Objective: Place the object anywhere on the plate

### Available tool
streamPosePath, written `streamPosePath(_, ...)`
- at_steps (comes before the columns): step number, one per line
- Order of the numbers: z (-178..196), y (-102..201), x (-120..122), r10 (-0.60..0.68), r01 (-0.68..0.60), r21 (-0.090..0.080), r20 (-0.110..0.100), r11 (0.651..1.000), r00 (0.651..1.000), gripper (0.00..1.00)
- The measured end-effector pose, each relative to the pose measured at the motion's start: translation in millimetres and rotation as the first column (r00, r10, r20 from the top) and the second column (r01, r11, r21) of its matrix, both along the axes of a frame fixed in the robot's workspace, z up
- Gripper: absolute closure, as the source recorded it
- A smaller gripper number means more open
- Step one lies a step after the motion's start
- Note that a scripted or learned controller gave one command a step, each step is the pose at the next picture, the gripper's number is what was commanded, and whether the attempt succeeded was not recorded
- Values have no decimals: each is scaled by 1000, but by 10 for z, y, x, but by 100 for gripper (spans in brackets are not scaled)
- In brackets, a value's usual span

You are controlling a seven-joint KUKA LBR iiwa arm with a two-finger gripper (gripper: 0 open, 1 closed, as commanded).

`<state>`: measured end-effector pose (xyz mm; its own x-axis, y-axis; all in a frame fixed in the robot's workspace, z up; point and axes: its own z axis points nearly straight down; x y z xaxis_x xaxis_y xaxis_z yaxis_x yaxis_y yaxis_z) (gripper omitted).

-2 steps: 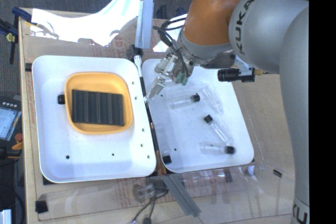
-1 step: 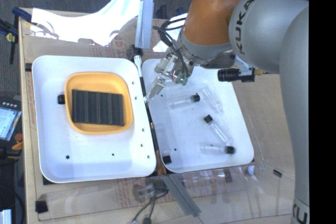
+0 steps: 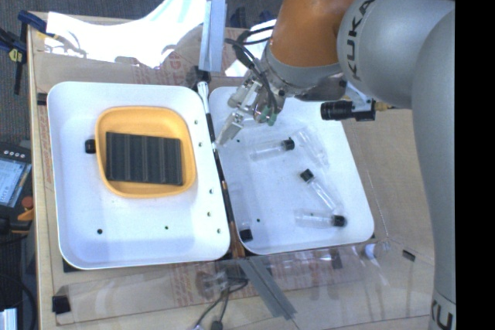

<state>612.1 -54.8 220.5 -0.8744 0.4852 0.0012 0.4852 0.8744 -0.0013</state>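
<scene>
A yellow plate [image 3: 145, 120] lies in the left bin and bears a dark ridged slab [image 3: 147, 158]. Three clear vials with black caps lie in the right bin: one [image 3: 272, 149] near the middle, one [image 3: 319, 191] lower right, one [image 3: 319, 220] near the front. My gripper [image 3: 247, 122] hangs over the right bin's back left corner, just above and left of the nearest vial. It stands open, with nothing between its fingers [image 3: 229, 128].
The left bin [image 3: 139, 243] and the right bin [image 3: 271, 239] meet at a raised rim [image 3: 220, 182]. A small black piece [image 3: 90, 146] lies left of the plate. The arm's orange band [image 3: 309, 19] looms over the right bin's back edge.
</scene>
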Motion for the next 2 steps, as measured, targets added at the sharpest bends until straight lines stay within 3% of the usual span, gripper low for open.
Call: streamPosePath(2,0,0,0,0,0,0,0,1000,1000,0)
